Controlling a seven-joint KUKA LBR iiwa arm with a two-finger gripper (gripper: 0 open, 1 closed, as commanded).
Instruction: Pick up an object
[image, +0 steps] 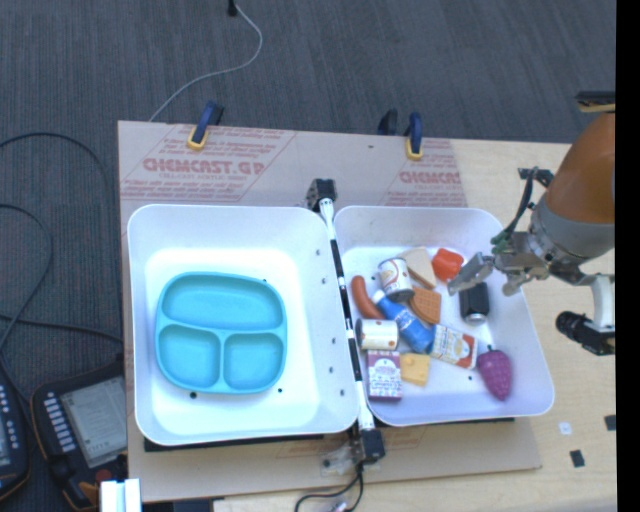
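jaws (487, 275): spread apart, nothing held | seen over right bin (520, 390), above black can (474, 301) | blue plate (221, 331): seen in left bin (140, 300)

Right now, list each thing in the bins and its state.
Blue divided tray: flat in the left bin, compartments bare.
Gripper: above the right bin, over the black object.
Purple grape bunch: lying alone near the front corner.
Sausage: lying by the divider.
Small carton: lying flat.
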